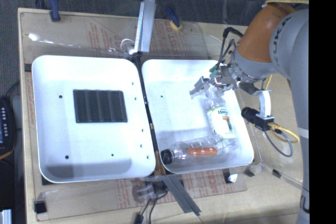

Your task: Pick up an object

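While the arm (273, 39) reaches in over the right bin (173, 81), we see its gripper (212, 83) sitting low near that bin's far right corner, just above the upper end of a clear plastic bottle (220, 118). We cannot tell how the gripper is set, since it blurs into the bottle's glare.

That bottle, with a white label, lies along the right wall of the right bin, running from the gripper toward the near right corner. A second clear bottle (197, 151), with a black cap and an orange band, lies along the near wall, its far end touching or just beside the first.

On the floor of the left bin (52, 81) we see a dark ribbed rectangle (100, 106), left of centre.
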Controlling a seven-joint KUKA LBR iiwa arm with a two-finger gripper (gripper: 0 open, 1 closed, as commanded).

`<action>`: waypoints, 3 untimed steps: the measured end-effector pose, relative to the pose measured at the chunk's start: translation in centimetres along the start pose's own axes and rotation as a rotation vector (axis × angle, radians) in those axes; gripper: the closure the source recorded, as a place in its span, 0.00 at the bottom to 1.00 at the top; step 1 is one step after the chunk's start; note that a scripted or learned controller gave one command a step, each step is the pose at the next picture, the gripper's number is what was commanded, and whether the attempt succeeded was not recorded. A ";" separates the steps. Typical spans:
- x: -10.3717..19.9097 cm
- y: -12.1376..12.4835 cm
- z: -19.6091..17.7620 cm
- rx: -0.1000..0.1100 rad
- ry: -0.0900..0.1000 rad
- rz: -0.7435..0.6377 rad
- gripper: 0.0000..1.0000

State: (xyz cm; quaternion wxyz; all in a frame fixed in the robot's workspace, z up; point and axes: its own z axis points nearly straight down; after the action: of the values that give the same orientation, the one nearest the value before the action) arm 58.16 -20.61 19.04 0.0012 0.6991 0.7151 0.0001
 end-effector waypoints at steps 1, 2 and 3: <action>-0.3 0.1 -1.3 0.003 0.001 -0.054 0.00; -0.2 0.0 -0.9 0.005 0.003 -0.117 0.00; -0.2 0.7 -0.6 0.001 0.001 -0.172 0.00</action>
State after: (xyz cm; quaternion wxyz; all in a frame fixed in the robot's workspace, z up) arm 58.90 -20.84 19.65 0.0005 0.6349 0.7726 -0.0002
